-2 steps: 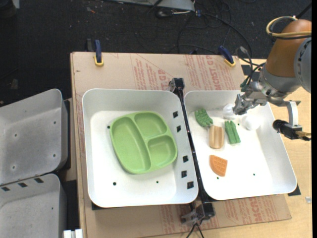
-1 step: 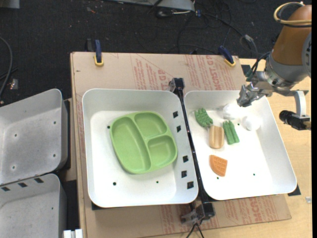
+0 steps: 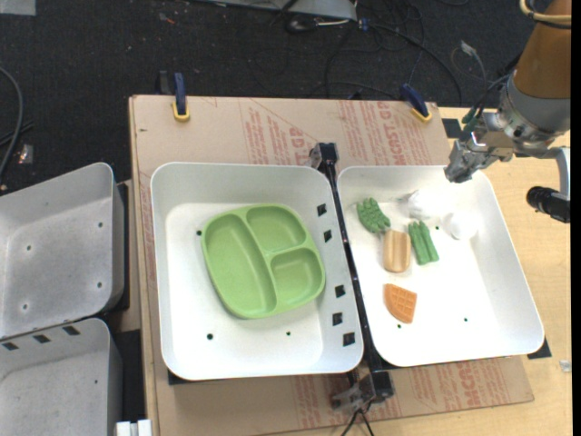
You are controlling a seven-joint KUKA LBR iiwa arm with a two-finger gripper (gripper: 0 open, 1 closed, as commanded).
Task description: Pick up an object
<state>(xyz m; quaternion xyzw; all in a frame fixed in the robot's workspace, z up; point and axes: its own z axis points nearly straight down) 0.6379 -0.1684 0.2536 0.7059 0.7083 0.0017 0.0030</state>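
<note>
Your claw (image 3: 461, 169) hangs above the far rim of the right bin (image 3: 508, 330), with nothing seen between its tips; whether it stands wide or narrow you cannot tell, since it is small and blurred against the white wall.

The candidates all lie in that bin: a dark green ridged piece (image 3: 372, 216), a tan cylinder (image 3: 395, 250) just beside a green strip (image 3: 423, 242), an orange wedge (image 3: 400, 302) a little nearer the camera, and some whitish things (image 3: 434, 213) closest to the claw.

The orange wedge looks the cleanest target, as it lies apart from the rest. If you go for the tan cylinder, set the tips across its narrow width and come straight down, because the green strip may get nudged.

The whitish things nearly vanish into the bin floor, so their outline and number are uncertain. The left bin (image 3: 182, 334) holds a green divided plate (image 3: 263, 260). The arm is cut off at the picture's top right corner.
</note>
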